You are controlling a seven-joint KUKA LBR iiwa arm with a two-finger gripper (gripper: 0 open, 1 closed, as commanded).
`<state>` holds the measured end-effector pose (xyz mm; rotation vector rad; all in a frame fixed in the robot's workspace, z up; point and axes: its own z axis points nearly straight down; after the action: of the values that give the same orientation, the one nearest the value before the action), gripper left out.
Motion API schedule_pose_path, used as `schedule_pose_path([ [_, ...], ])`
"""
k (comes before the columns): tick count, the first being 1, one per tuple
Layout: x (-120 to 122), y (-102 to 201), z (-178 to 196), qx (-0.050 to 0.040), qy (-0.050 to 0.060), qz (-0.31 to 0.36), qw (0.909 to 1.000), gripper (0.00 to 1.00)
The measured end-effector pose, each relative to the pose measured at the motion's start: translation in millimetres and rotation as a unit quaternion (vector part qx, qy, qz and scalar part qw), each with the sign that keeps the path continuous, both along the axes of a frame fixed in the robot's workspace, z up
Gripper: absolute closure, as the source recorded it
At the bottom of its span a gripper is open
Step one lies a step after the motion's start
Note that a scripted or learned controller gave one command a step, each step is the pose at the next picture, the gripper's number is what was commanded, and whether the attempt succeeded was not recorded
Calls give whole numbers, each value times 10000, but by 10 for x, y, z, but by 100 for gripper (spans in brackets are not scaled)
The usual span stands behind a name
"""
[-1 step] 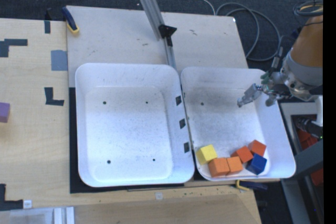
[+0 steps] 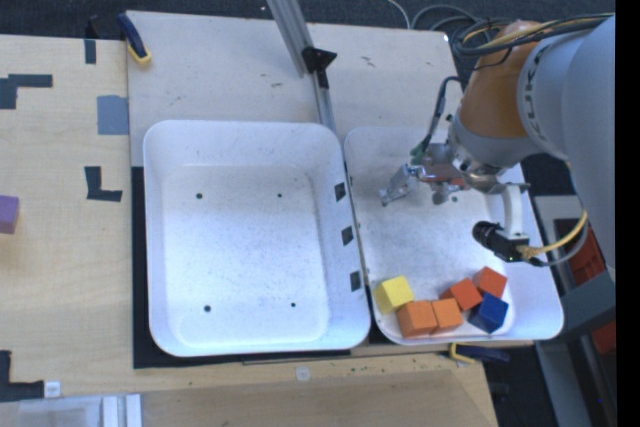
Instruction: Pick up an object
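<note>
1. Blocks cluster at the near edge of the right bin (image 2: 400,245): a yellow block (image 2: 394,293), two orange blocks (image 2: 431,316), a third orange one (image 2: 477,289) and a blue block (image 2: 490,313), several touching.
2. Gripper (image 2: 418,181) hangs over the bin's far part, well apart from the blocks; its fingers (image 2: 397,187) look parted with nothing between them.
3. Left bin (image 2: 160,215) sits beside it; a purple block (image 2: 8,213) lies on the bench at far left.
4. Judgement: the yellow block, at the cluster's left end, offers the cleanest approach; straddle it squarely.
5. Finger gap is small and blurred; the arm (image 2: 560,85) is cut off at right.
</note>
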<state>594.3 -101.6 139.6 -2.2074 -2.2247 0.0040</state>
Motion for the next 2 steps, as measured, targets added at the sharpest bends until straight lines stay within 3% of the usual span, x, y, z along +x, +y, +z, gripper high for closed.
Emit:
schedule_pose_path([
  [1,186,749,551,-2,-57,8,10000,0],
  [2,661,165,524,-31,-47,-44,10000,0],
])
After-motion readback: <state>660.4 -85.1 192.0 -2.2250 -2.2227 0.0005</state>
